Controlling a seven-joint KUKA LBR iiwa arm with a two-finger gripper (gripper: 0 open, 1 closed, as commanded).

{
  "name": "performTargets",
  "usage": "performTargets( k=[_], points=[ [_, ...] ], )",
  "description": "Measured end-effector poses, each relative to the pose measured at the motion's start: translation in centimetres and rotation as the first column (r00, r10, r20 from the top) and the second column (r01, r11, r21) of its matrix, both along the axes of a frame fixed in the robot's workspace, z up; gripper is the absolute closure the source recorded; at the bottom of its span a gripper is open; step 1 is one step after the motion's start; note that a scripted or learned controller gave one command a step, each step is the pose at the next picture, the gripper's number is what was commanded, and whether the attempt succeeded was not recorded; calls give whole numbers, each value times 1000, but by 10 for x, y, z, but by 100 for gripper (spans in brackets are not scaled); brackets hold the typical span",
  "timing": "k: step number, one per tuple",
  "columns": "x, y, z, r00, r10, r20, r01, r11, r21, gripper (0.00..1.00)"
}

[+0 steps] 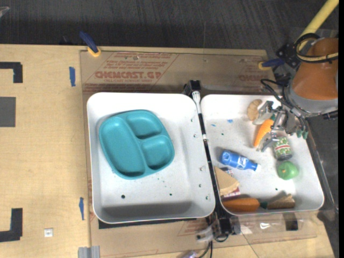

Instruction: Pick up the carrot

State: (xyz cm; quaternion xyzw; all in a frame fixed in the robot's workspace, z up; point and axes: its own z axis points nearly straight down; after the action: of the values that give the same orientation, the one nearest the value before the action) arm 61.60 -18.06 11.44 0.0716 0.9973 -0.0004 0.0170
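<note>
The orange carrot [262, 133] lies tilted in the upper part of the right bin [314, 198], its thick end up and to the right. My gripper [275, 126] reaches in from the right and hangs right over the carrot's thick end, touching or nearly touching it. Its metal parts cover that end of the carrot. I cannot tell whether the carrot is lifted off the bin floor.
Around the carrot are a tan piece [253, 109], a small can [282, 149], a green fruit [288, 170] and a blue bottle [238, 161]. A sandwich wedge [227, 183], a sausage [241, 203] and a brown piece [282, 201] lie along the front. The left bin [107, 198] holds a teal divided plate [136, 142].
</note>
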Motion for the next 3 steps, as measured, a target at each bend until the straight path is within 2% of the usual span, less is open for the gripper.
performTargets(
  k=[1, 2, 3],
  points=[
    [4, 19, -26, 999, 36, -22, -36, 999, 1, 0],
    [38, 6, -27, 977, -206, -61, 207, 978, 10, 0],
    [-18, 18, -25, 995, -101, -25, 101, 995, 4, 0]
  ],
)
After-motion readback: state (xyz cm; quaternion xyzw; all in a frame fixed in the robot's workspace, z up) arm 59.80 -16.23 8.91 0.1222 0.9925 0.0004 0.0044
